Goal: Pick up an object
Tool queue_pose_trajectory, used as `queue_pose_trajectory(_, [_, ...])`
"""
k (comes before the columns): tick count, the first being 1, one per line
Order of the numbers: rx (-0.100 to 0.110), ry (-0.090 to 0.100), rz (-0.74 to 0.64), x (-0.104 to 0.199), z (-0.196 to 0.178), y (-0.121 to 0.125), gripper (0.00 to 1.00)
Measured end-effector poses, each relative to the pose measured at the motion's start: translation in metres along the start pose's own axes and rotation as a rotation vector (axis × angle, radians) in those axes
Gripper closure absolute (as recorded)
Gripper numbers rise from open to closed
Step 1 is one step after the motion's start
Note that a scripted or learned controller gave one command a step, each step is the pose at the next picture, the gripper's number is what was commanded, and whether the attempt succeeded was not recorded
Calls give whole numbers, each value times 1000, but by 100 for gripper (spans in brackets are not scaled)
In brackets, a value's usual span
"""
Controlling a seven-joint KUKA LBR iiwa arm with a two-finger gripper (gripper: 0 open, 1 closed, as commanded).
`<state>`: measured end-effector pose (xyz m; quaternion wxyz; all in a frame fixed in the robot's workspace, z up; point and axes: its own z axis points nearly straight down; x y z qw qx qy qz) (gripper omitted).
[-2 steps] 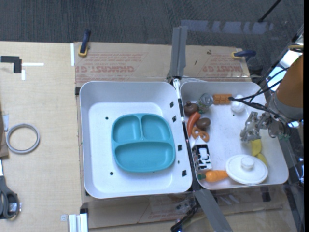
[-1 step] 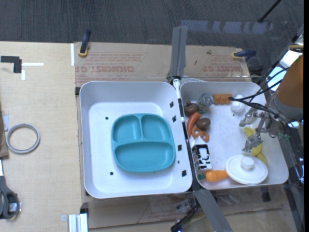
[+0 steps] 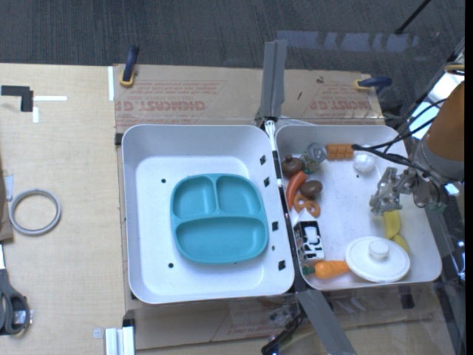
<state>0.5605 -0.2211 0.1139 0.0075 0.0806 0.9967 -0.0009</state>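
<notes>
My gripper (image 3: 382,200) hangs over the right side of the right bin (image 3: 336,231), reaching in from the right. Just below its tip lies a yellow banana (image 3: 393,226). A white round lid (image 3: 378,257) sits in front of that, at the bin's front right. Along the bin's left wall lie a red-orange pepper (image 3: 295,185), two brown pieces (image 3: 311,189), a black-and-white item (image 3: 309,241) and an orange carrot (image 3: 331,268). At the back lie a grey piece (image 3: 315,153), an orange block (image 3: 339,151) and a small white piece (image 3: 363,164). I see nothing between the gripper's tips.
The left bin (image 3: 144,198) holds a teal divided plate (image 3: 219,218). A grey ring (image 3: 33,211) and scissors (image 3: 13,310) lie on the bench at far left. Black cables (image 3: 384,154) cross the right bin's back corner.
</notes>
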Motion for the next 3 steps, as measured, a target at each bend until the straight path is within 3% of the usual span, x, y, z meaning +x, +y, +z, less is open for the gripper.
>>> queue_pose_trajectory(1, [0, 0, 0, 0, 0, 0, 0])
queue_pose_trajectory(2, [0, 10, -9, -8, 21, 0, 0])
queue_pose_trajectory(3, [1, 4, -9, -10, 11, 0, 100])
